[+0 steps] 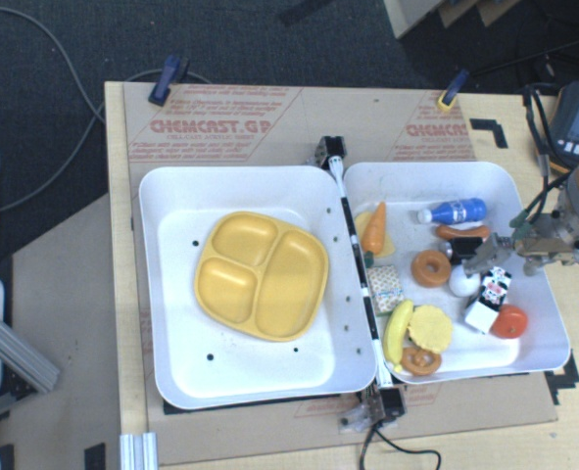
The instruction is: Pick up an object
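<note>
Toy food (431,268) crowding right bin (539,352)

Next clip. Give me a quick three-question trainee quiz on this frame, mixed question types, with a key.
1. True or false: the yellow divided plate lies in the right bin.
2. Which lies nearest the gripper? A) banana B) blue bottle C) hot dog
3. What orange vegetable lies by the divider between the bins?

Key: 1. False, it is in the left bin. 2. C. 3. The carrot.
</note>
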{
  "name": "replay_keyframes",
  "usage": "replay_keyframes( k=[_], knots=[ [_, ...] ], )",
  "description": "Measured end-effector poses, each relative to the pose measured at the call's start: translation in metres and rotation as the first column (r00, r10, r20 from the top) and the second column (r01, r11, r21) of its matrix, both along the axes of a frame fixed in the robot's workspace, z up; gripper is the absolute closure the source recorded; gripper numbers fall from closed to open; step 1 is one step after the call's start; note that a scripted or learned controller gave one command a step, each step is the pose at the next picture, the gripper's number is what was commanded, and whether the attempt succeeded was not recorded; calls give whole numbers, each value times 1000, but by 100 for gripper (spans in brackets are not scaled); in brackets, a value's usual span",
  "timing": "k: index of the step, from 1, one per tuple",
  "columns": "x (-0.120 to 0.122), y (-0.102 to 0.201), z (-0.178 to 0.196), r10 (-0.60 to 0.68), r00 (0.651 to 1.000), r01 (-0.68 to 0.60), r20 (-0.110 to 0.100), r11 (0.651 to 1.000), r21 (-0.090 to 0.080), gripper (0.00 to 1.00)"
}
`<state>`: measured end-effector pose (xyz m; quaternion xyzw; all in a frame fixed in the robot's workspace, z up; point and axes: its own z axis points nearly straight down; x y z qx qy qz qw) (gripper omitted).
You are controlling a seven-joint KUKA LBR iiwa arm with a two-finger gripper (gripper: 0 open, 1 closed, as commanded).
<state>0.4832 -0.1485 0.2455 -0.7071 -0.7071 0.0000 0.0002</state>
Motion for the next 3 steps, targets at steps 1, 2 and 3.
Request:
replay_keyframes(
  k=[1,2,3],
  knots=[
    [58,3,-142,0,1000,0,-2,1000,1,0],
    [68,28,-160,0,1000,0,0,1000,-1,0],
    [68,29,-151,0,1000,0,0,1000,0,100]
  ],
)
